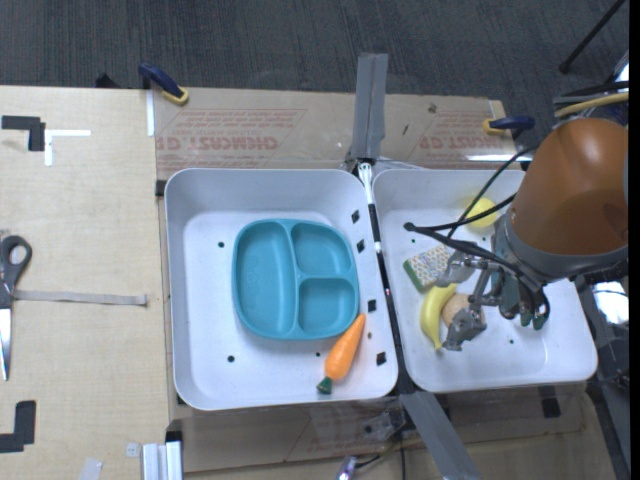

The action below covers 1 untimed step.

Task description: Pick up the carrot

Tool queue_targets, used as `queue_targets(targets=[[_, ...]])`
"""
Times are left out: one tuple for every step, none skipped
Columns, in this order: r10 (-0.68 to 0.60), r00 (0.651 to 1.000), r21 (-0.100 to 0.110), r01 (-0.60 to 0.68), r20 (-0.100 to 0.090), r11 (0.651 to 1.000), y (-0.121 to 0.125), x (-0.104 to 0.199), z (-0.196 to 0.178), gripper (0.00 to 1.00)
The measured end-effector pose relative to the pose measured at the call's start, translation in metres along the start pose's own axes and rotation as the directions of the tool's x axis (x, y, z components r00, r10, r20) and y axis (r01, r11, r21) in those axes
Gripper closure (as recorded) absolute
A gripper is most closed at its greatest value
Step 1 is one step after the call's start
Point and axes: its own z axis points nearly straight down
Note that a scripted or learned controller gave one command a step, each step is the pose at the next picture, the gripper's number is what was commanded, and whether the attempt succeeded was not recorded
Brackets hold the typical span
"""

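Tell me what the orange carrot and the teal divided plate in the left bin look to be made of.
The orange carrot with a green stem end looks like moulded plastic or rubber: uniform colour, smooth, a toy rather than real produce, though that is a guess. The teal three-compartment plate looks like matte hard plastic or silicone: even colour, rounded moulded ridges, little glare. Both lie in the glossy white left bin, the carrot against the plate's lower right edge.

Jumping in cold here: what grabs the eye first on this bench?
The teal divided plate in the left bin, with the orange carrot lying off its lower right corner. In the right bin, the claw hangs over a banana, far from the carrot.
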Motion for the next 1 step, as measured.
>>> queue_targets(targets=[[0.057, 0.998, 0.0, -0.057, -0.003, 0.998, 0.0641, 0.0097, 0.0075, 0.0]])
